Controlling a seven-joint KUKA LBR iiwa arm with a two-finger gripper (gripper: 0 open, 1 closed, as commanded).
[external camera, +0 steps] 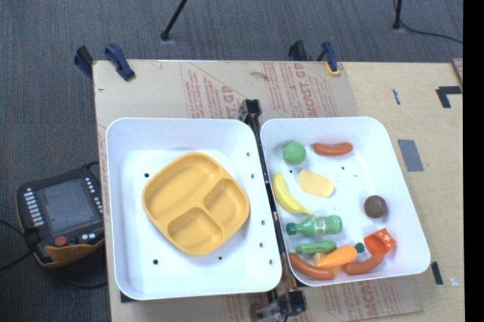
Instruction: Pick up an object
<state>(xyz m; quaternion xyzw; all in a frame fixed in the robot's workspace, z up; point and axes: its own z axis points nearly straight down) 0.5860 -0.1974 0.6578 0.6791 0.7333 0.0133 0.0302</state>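
left bin (pixel 121 162): yellow tray (pixel 196 202) | right bin (pixel 393 162): toy food, banana (pixel 286 194)

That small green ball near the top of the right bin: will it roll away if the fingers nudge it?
Probably. The green ball looks round and smooth, so a nudge could send it rolling. It lies free of the sausage beside it, so nothing would stop it. It seems a light toy.

Yellow tray (pixel 196 202), white bins (pixel 121 162), grn ball (pixel 294 153), org carrot (pixel 337 256), brn ball (pixel 375 206).
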